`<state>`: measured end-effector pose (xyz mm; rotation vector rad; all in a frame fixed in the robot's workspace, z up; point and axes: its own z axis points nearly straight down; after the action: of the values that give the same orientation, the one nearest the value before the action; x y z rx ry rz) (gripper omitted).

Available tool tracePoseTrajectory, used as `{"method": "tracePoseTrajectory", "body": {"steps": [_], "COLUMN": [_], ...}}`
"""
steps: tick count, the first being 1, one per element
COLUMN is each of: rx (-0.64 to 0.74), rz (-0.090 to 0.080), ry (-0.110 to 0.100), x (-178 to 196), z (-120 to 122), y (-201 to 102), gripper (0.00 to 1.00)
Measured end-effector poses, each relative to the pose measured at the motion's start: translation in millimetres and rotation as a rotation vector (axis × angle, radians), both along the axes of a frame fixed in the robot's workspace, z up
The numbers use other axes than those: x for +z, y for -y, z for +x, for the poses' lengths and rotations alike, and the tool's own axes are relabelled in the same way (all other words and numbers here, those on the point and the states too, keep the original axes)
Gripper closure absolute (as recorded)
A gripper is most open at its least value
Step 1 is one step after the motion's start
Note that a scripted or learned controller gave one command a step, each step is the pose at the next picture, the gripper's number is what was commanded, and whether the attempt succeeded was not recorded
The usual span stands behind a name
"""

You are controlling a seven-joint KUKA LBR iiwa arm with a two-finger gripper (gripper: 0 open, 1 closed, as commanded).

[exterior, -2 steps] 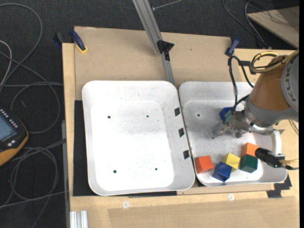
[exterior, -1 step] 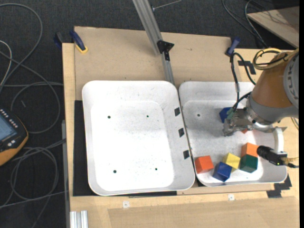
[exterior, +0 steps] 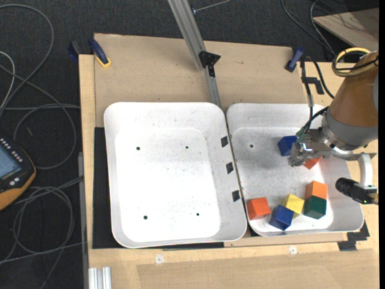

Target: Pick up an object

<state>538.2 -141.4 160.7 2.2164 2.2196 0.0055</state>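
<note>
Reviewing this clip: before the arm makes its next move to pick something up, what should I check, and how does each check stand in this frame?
1. Gripper is over the right bin: ok.
2. A block lies close to the gripper: ok, a blue block sits just beside it and a red block peeks out under it.
3. A block is between the jaws: cannot tell, the wrist hides them.
4. Jaws open or shut: cannot tell.
5. Other targets within the same bin: ok, an orange block, a second blue block, a yellow block, a green block and another orange block cluster at the near edge.
</note>
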Motion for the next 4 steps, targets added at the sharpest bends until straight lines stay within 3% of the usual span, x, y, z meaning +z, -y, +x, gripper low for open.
{"method": "tracePoseTrajectory", "body": {"steps": [2,4], "rx": [0.000,0.006], "rz": [-0.001,0.004], "ry": [0.002,-0.006], "x": [118.7,114.0], "z": [1.8,-8.3], "y": [3.1,-102.1], "gripper": [1.00,1.00]}}
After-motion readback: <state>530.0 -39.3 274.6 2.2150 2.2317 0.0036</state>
